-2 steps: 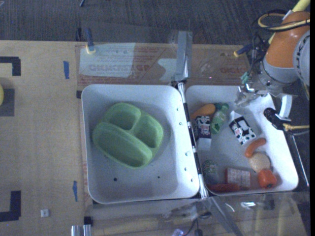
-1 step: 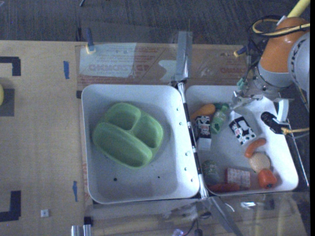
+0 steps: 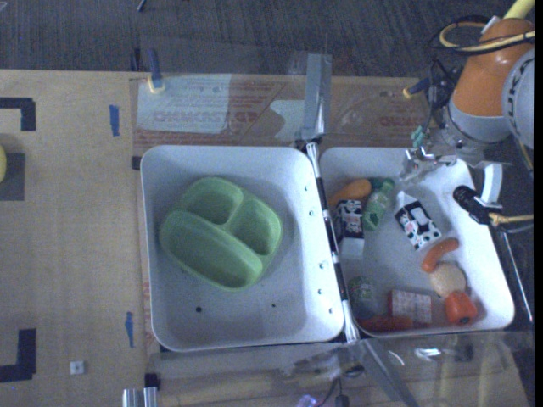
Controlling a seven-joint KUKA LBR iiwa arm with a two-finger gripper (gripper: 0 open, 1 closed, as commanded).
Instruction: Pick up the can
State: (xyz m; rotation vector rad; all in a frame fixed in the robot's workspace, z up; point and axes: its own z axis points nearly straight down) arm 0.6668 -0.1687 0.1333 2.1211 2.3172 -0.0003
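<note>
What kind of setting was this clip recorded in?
Most likely a robotics lab bench set up for bin-picking trials. Two shallow white bins sit side by side, the left bin holding a green divided tray and the right bin toy food. Blue tape marks dot the wooden bench.

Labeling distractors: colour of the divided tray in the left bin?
Green, the divided tray, seen clearly in the camera view.
</note>
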